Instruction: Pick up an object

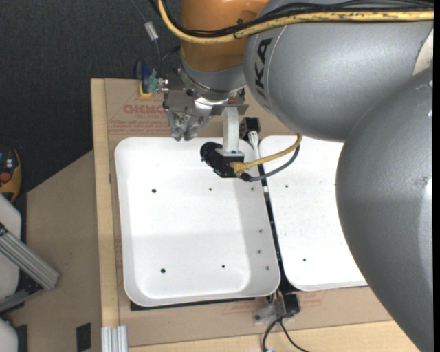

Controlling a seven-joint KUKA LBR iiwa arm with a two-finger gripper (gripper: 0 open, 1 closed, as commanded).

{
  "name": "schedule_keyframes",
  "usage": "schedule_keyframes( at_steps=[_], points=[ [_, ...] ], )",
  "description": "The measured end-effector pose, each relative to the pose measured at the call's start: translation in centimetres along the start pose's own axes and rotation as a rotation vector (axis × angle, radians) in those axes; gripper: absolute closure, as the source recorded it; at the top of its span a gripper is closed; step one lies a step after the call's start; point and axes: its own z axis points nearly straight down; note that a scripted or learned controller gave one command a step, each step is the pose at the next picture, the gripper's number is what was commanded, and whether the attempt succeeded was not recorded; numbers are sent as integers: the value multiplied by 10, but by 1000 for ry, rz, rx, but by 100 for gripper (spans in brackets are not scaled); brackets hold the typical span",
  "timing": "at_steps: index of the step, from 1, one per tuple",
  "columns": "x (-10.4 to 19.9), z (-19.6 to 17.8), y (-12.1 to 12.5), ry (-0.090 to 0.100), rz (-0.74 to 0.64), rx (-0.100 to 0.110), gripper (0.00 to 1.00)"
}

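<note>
My gripper (182, 129) hangs over the far rim of the left white bin (137, 275), near its back edge and slightly left of the bin's middle. I see nothing held under it. No loose object shows on the left bin's floor, only a few small dark dots. A black module (220, 159) with a yellow cable is fixed to the wrist just right of the gripper. The large grey arm (357, 103) with its orange band (206, 20) covers much of the right bin (309, 227).
The two bins stand side by side on a cardboard-coloured bench (106, 206). A small blue and yellow part (146, 79) sits at the bench's far-left corner. A cable and connector (282, 309) lie at the front edge between the bins.
</note>
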Motion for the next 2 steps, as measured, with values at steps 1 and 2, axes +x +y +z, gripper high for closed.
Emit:
schedule_keyframes(
  at_steps=[1, 2],
  points=[
    [-2, -26, -17, -1, 0, 2, 100],
    [-1, 39, 14, -4, 3, 11, 100]
  ],
)
